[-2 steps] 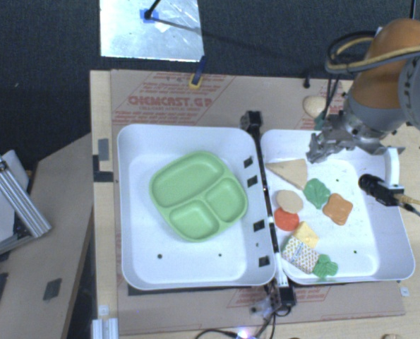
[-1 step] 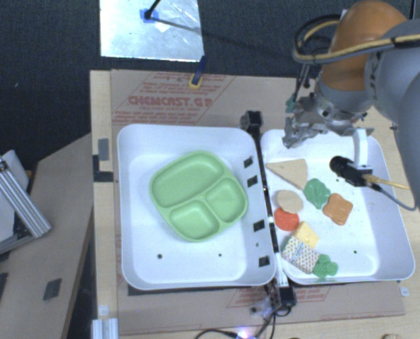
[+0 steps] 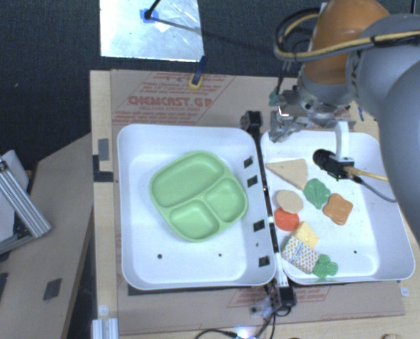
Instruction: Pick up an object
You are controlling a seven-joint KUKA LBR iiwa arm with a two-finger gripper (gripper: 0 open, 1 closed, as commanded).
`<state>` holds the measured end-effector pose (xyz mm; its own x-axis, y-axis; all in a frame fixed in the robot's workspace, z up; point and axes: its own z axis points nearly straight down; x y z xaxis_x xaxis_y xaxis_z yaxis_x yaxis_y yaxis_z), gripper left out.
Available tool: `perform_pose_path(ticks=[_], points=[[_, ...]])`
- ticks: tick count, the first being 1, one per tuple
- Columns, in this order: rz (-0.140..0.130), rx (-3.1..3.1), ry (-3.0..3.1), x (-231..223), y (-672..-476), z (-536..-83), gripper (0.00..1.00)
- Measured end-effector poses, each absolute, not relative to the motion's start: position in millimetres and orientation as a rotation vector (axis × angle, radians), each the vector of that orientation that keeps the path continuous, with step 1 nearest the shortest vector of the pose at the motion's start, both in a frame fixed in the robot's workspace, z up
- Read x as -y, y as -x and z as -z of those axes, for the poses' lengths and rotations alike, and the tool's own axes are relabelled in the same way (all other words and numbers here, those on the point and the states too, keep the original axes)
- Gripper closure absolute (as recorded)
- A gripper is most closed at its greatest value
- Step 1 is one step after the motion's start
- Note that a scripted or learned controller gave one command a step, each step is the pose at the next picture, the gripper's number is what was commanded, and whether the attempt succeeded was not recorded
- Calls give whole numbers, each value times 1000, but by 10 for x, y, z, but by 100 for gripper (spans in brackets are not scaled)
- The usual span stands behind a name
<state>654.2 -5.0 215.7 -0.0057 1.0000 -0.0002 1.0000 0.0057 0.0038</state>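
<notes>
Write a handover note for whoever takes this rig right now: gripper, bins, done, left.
Gripper: over the far left corner of the right white bin, just beyond the tan triangular wedge. Whether it is open or shut cannot be read from this view.
Right bin: wedge, beige oval piece, red round piece, dark green leafy piece, orange square piece, yellow block, patterned block and small light green piece, all on the floor.
Left white bin: light green three-compartment plate.
Done: nothing lifted.
Left: grasp and lift one item; the wedge looks nearest.
</notes>
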Motion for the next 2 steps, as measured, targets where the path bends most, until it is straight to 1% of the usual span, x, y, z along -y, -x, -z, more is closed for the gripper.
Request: perform_pose_path(ticks=[1,2], points=[[-1,-2227,-2214,25,-6517,-2157,100],[-3,-2228,-2212,56,-6545,-2343,100]])
